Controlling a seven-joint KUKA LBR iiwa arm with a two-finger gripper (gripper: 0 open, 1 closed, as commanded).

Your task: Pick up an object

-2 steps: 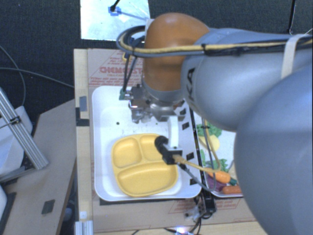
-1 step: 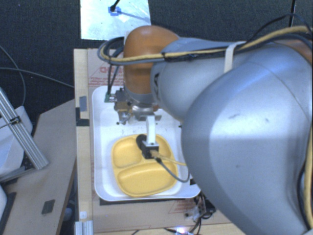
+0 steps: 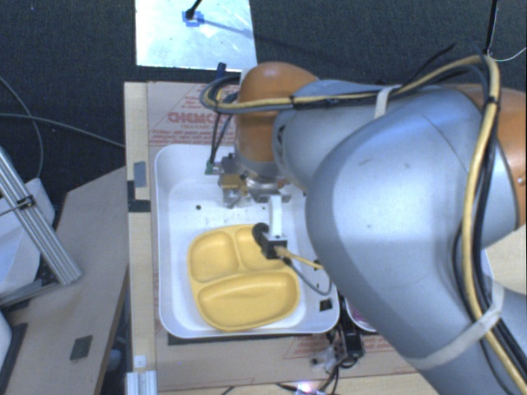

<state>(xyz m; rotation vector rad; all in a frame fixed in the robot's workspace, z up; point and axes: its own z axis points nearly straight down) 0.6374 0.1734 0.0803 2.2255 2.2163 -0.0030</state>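
The gripper (image 3: 236, 189) hung low in the shallow white bin (image 3: 169, 245); we could not tell how wide it stood. The yellow three-compartment plastic plate (image 3: 243, 282) lay just beside it, nearer the camera. We judged its smooth, sloping rim might slip free. The grey arm (image 3: 395, 220) hid everything beyond.

text | cardboard sheet (image 3: 177, 120) | red print, starts "CHEMC", rest covered | nothing else legible
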